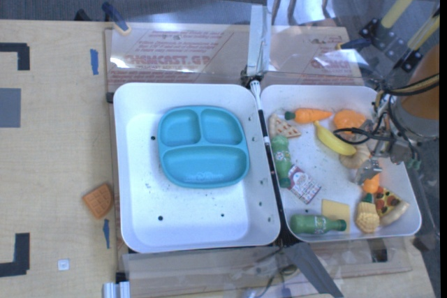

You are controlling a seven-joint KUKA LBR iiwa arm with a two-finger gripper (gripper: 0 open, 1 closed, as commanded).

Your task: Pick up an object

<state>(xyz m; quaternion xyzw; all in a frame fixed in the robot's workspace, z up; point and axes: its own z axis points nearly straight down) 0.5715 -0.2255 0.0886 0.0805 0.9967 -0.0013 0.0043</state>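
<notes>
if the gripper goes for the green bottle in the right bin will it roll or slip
Probably both. The green bottle lies on its side on the smooth floor of the right bin, so a nudge could roll it. Its rounded, glossy-looking body may slip between fingers. It looks like a light toy.

Your bench (pixel 49 150) carries two white bins (pixel 133 171) side by side, plus a waffle piece (pixel 98 200) left of them.

**Plastic sheen over pale wood**

Both white bins (pixel 133 150) look like smooth, slightly glossy plastic, speckled with dark flecks. The blue divided plate (pixel 203 147) has a soft satin plastic finish. The tabletop (pixel 49 136) reads as matt, light-grained wood. Behind the bins, clear sheets (pixel 181 31) glare like glossy film. The banana (pixel 333 140) looks like shiny toy plastic.
</notes>
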